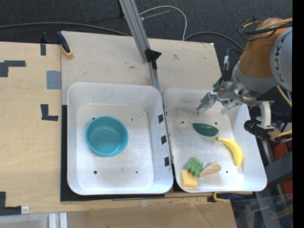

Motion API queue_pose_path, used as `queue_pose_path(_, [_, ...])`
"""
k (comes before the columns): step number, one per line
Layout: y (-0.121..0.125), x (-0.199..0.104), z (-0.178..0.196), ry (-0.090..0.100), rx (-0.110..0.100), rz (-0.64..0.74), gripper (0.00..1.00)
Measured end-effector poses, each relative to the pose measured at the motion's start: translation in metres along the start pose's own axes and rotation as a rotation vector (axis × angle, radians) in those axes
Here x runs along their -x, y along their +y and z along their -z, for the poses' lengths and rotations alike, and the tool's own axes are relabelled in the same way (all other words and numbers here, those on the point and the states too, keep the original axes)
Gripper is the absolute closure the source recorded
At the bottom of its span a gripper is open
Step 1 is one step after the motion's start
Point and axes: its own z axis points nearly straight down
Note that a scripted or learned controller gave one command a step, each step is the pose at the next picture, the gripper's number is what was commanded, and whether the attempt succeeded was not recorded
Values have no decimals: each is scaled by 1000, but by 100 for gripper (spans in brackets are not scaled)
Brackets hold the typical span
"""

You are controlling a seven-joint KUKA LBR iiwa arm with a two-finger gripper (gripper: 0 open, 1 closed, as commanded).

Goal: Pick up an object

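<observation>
A pale wooden bench (pixel 28 127) stands on a dark floor, marked with strips of grey tape and bearing two shallow white bins side by side. The left bin (pixel 76 127) holds a teal bowl (pixel 107 136), upright and near its middle. The right bin (pixel 180 108) holds the small items: a dark green oval piece (pixel 205 129) near the centre, a yellow banana (pixel 232 150) just beside it toward the front right, and at the front edge a cluster of a green leafy toy (pixel 194 165), a tan stick-like piece (pixel 210 169) and a yellow block (pixel 188 180), which lie touching or nearly so.

The grey arm with its orange band (pixel 263 42) reaches in from the right. Its gripper (pixel 217 103) hangs over the back part of the right bin with the two fingers spread apart and nothing between them. The nearest candidate, the dark green piece, lies just in front of and below the fingertips.

Judged risks: the green piece is low and rounded, so closing fingers may slide over it or push it aside. The banana lies close enough to be nudged or caught along with it. A descent too near the back wall could strike the bin rim. The front cluster is crowded, so a grasp there may catch two items or none.
</observation>
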Motion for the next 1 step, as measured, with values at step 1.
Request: queue_pose_path(1, [0,0,0,0,0,-1,0])
